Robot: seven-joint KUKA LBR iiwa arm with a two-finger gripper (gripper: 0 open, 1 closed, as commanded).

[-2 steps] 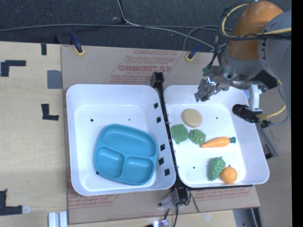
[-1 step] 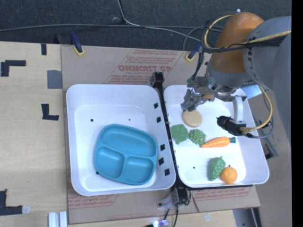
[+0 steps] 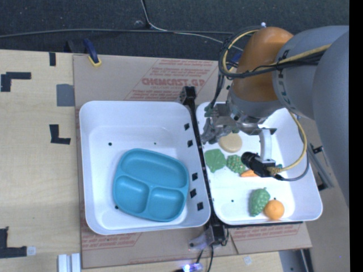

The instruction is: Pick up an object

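Camera view: arm reaches in from the right, hand point(image 3: 218, 130) low over the upper left corner of the right bin point(image 3: 303, 208). Finger state: cannot tell, wrist hides them. Nothing visibly held. Judged step: descent toward a pick, grasp not yet made. Nearest candidates: beige disc point(image 3: 231, 143) just beside the hand, green leafy piece point(image 3: 215, 160) just below it. Next move needs centring over one item before closing. Left bin point(image 3: 96, 123) holds blue tray point(image 3: 150, 185).
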